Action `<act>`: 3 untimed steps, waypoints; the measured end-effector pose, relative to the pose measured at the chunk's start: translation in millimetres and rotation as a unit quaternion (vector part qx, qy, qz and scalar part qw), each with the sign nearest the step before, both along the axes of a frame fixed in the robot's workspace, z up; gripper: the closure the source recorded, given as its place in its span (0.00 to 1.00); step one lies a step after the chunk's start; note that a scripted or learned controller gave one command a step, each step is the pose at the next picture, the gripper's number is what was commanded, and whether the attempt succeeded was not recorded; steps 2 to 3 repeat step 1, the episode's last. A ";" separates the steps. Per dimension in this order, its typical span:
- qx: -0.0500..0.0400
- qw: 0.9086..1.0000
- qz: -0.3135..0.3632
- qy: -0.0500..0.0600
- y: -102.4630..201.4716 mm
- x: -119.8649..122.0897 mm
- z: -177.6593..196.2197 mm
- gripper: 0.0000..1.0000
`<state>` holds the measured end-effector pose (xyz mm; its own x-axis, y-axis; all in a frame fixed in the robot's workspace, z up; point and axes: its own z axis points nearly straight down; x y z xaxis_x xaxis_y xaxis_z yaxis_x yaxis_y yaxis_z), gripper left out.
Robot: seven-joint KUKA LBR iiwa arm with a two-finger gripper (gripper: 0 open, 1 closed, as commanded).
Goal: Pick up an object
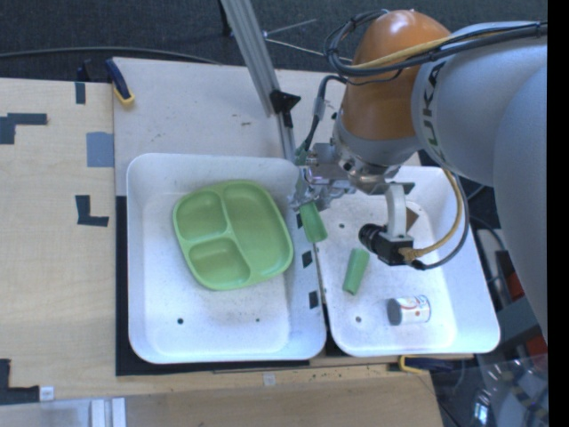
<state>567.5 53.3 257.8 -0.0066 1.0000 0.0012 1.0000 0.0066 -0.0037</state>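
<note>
Gripper (313, 205) at frame centre, closed on a green block (312, 224) that hangs tilted just below the fingers, right above the shared rims where the left bin (147, 238) meets the right bin (462, 327). Looks like a thin pinch at the block's top end; could swing or slip out on any quick move, then strike the ridge and bounce into either bin. Just left, a green divided plate (233, 234), its rim near the block; could be clipped by a leftward sweep. Lower right, a second green block (356, 270) and a small white canister (408, 310), both well clear. Above, a slanted metal post (253, 52) close by the wrist, so straight-up room seems tight. Most open floor at lower left of the left bin.
</note>
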 end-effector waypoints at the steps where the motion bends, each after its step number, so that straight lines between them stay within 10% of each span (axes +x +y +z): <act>1: -0.001 1.000 0.000 0.000 40.8 -17.8 -11.9 1.00; 3: -0.001 1.000 0.000 0.000 40.8 -17.8 -11.9 1.00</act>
